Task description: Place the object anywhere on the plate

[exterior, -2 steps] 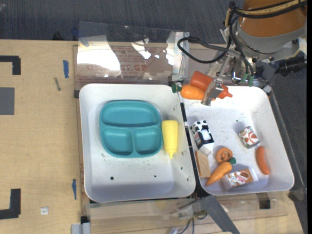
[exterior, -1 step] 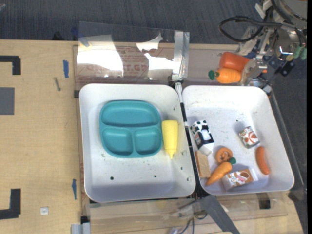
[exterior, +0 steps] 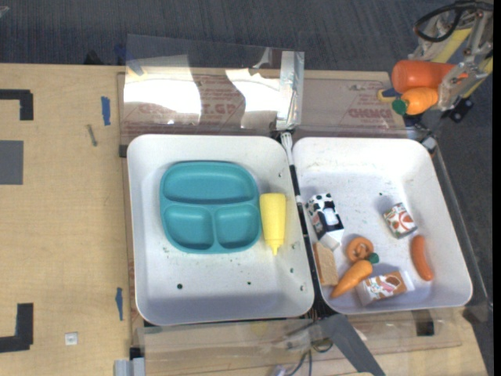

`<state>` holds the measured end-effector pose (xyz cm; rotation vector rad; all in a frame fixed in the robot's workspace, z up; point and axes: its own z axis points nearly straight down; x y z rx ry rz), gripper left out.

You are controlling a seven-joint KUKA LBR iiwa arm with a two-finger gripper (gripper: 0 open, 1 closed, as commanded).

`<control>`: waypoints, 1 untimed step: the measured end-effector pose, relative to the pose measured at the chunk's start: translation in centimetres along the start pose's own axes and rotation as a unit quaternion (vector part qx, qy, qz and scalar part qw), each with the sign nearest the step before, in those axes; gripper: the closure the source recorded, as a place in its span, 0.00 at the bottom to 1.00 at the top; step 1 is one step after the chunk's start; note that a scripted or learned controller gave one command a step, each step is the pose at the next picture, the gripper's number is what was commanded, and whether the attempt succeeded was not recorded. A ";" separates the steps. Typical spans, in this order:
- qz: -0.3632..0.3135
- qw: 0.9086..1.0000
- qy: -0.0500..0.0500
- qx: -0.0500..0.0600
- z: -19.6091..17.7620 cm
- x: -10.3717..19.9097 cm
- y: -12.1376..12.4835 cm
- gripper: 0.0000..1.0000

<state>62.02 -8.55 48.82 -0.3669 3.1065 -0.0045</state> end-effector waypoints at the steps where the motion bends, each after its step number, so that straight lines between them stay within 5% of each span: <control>1: -0.166 0.986 0.002 -0.002 0.4 -3.5 -5.9 1.00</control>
